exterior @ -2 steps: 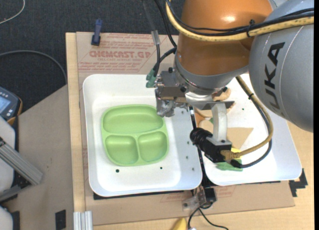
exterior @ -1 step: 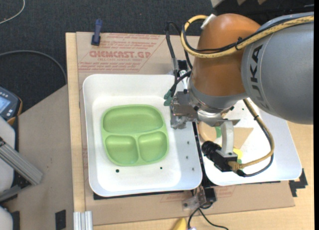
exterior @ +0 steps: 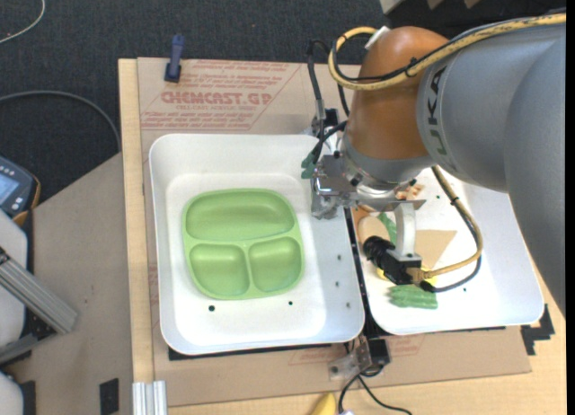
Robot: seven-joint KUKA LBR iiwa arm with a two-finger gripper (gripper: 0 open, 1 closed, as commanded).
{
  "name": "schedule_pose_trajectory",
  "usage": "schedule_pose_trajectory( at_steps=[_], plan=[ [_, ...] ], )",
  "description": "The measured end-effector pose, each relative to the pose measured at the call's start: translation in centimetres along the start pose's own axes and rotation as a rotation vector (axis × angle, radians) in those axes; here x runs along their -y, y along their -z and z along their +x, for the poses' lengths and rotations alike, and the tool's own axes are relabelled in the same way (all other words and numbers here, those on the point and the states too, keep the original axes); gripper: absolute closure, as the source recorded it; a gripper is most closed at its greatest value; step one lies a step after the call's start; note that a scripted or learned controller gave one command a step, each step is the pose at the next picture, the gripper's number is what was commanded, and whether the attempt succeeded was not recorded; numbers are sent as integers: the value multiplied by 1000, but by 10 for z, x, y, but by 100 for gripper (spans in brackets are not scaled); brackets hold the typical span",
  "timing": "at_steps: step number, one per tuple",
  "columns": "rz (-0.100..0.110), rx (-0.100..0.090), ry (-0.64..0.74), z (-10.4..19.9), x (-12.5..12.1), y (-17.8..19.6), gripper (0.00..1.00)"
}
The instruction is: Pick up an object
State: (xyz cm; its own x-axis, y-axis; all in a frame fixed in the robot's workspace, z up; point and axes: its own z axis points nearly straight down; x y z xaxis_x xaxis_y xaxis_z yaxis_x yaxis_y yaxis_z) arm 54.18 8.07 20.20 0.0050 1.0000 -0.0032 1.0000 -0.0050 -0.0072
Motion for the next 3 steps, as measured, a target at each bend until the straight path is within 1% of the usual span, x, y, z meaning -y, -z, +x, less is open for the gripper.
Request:
schedule_pose_trajectory(
  at_steps=[1,2,3],
  plan=[
    [-8,-2,2,-25,-36,-18,100],
    [-17,-9,15,61,-34,62,100],
    [-7,-6,12,133,-42,28,100]
  ],
)
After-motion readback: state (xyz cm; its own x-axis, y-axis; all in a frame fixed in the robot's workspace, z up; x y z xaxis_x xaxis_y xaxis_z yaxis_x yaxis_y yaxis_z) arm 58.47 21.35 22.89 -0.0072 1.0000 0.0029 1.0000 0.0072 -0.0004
